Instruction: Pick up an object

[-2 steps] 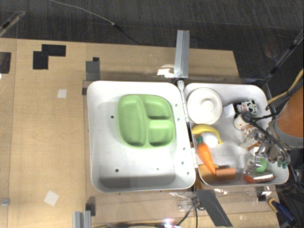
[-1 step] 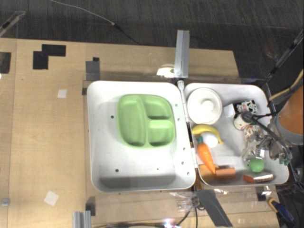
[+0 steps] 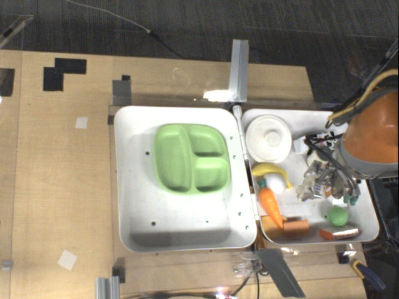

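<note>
A pale wooden bench (image 3: 56, 185) fills most of the view, with dark carpet beyond its far edge and a thin cable trailing across that floor. Black patches mark the bench top well to the left of the left bin (image 3: 134, 229), and small pale squares lie on the wood there too. A grey metal post (image 3: 239, 70) stands just behind the seam where the two bins meet. The left bin holds a green divided tray (image 3: 187, 157), lying flat near its middle.

The right bin (image 3: 371, 226) touches the left bin along that seam. Nearest the seam lie a white bowl (image 3: 269, 137) at the far end, then a banana (image 3: 272, 171), a carrot (image 3: 270, 207) and an orange block (image 3: 295, 227). Farther from the left bin sit a green ball (image 3: 338, 216) and a red-and-white piece (image 3: 340, 233) by the near wall.

The arm (image 3: 374, 136) reaches over the right bin's far side, its orange band uppermost and cables looping behind. The gripper (image 3: 324, 185) hangs low above the bin floor, just beyond the green ball; whether its grip is closed or released cannot be told, and nothing is seen held
</note>
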You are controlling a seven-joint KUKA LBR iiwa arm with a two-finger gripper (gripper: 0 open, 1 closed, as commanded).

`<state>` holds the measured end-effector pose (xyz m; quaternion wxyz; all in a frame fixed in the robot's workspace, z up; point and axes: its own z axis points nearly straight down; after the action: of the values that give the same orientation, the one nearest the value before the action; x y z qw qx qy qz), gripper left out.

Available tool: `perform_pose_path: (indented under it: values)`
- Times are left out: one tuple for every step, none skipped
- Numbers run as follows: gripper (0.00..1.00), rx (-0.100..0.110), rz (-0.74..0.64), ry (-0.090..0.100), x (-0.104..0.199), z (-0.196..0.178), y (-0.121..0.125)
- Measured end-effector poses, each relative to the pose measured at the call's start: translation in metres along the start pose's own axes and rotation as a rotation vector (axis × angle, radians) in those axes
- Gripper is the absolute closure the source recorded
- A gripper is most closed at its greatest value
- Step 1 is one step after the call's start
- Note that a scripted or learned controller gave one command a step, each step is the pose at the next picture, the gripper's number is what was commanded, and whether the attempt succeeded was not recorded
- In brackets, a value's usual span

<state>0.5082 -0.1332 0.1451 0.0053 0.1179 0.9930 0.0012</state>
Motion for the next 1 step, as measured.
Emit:
perform_pose_path:
  values:
    - [1.0, 0.007, -0.068, -0.01, -0.0445, -0.1413, -0.0625]
